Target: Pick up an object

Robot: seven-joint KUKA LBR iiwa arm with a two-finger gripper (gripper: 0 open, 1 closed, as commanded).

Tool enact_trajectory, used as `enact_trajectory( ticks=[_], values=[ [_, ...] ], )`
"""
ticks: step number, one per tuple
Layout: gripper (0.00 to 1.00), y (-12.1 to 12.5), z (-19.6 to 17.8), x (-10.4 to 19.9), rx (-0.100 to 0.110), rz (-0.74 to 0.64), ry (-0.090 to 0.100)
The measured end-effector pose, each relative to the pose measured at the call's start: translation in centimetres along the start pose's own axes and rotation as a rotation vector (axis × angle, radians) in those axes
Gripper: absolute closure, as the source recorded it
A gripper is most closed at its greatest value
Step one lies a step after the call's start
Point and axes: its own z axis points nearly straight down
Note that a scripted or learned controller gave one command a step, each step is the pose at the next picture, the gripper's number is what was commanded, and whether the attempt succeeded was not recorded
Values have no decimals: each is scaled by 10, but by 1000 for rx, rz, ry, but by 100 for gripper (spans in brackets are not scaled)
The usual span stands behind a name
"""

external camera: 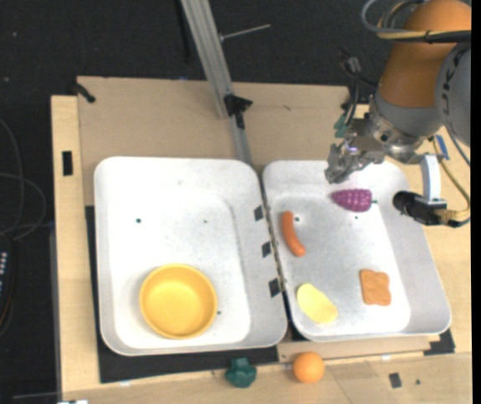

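Approach step: my gripper [339, 172] hangs just above the purple grapes [352, 199]; I cannot tell its state; next, descend.

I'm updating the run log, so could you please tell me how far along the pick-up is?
Done: the arm has brought its tool over the right bin, just above the purple grape bunch. In hand: nothing visibly held; the grapes lie on the bin floor. Left: descend, grasp and lift. The sausage, yellow piece and orange piece lie untouched.
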Motion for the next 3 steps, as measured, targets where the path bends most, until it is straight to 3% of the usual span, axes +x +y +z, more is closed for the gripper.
enact_trajectory(
  ticks=[2, 3],
  values=[
    [100, 13, 21, 119, -1, -1, 1],
    [100, 11, 21, 162, -1, 0, 1]
  ],
)
